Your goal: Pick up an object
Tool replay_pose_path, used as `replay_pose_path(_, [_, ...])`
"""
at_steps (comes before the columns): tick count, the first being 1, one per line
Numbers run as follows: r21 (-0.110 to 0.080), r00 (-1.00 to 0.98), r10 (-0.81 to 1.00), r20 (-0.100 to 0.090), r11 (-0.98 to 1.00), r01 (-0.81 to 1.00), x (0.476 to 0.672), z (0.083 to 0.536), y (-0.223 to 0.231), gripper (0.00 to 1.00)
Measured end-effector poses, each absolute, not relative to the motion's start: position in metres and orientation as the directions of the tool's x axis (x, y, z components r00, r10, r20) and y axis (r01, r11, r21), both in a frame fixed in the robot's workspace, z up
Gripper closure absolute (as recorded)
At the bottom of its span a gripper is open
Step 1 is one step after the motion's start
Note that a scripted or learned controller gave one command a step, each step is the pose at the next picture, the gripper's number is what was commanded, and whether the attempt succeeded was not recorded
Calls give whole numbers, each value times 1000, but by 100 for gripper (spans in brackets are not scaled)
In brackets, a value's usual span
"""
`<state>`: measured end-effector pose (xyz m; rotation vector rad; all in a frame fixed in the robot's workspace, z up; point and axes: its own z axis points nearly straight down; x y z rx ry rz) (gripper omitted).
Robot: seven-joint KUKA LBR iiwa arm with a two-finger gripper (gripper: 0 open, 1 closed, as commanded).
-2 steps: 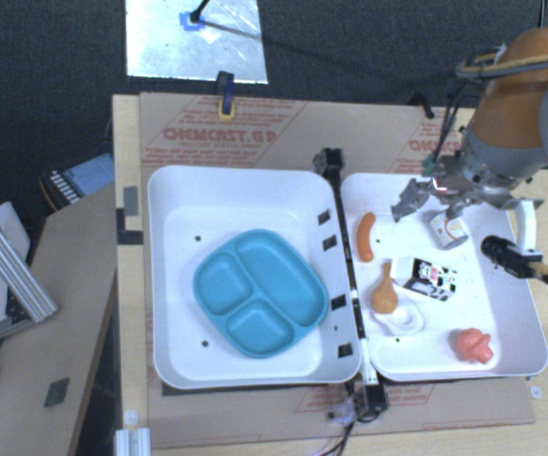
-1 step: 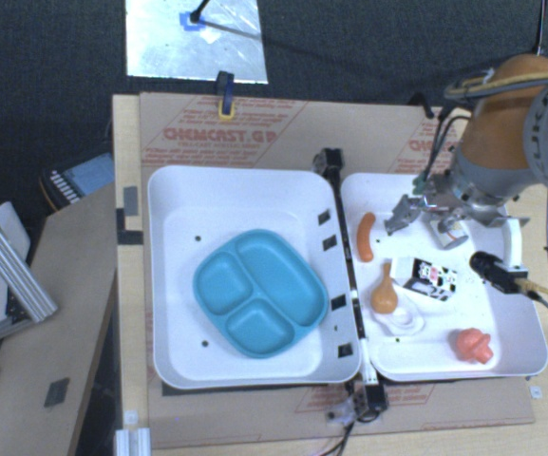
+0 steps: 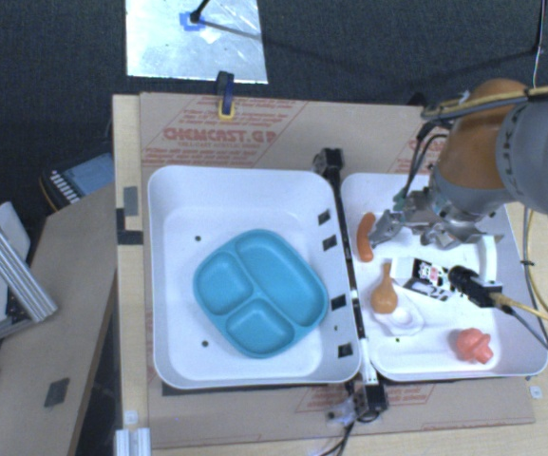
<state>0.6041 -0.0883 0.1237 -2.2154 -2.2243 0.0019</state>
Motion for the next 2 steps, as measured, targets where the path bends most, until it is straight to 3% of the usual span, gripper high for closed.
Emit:
replay_pose_path(1, [3, -3, 1000, -1, 3, 1000, 606, 137, -89, 100])
replay_pose_path(2, [5, -3, 1000, -1, 3, 1000, 608, 181, -92, 100])
